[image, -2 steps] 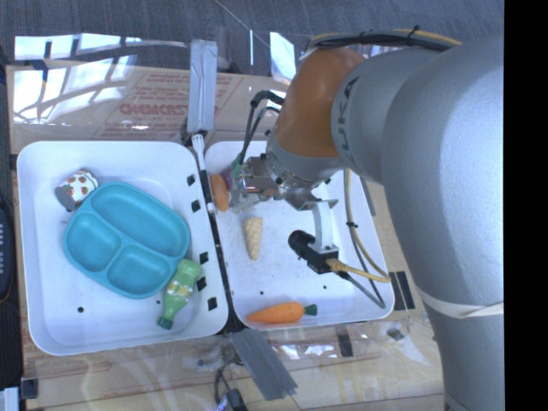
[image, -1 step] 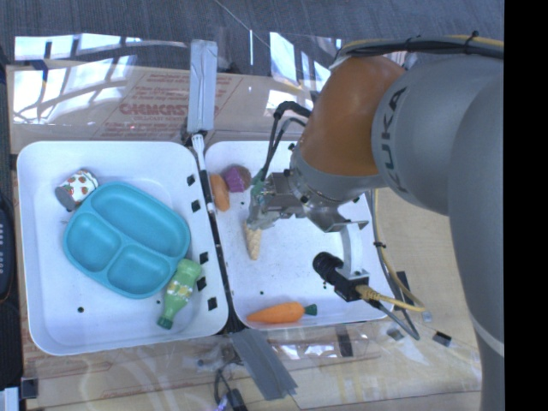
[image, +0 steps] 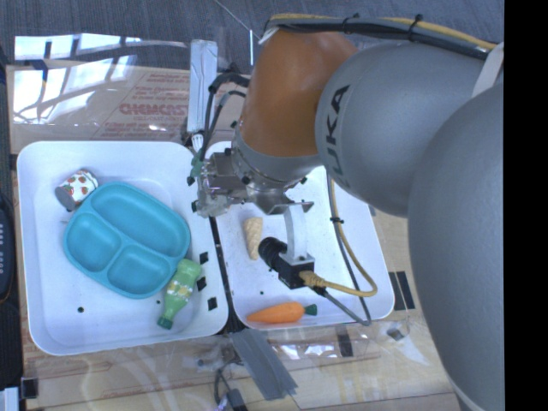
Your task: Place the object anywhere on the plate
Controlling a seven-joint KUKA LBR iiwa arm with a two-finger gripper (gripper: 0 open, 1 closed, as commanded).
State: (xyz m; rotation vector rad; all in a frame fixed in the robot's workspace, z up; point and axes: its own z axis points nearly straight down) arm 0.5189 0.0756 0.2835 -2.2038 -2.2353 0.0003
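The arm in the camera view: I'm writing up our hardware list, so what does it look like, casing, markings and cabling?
The arm has a bulky, rounded grey casing with dark KUKA lettering and a broad orange band above the wrist. A yellow-and-black cable runs along its top edge. The end effector is a grey metal block with thin black wires. A black module with a yellow cable hangs beside it.

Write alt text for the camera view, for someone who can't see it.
A grey and orange robot arm hangs over the right bin, which holds a carrot and a cream cone-shaped item. The left bin holds a blue divided plate, a green bottle and a small spotted toy.
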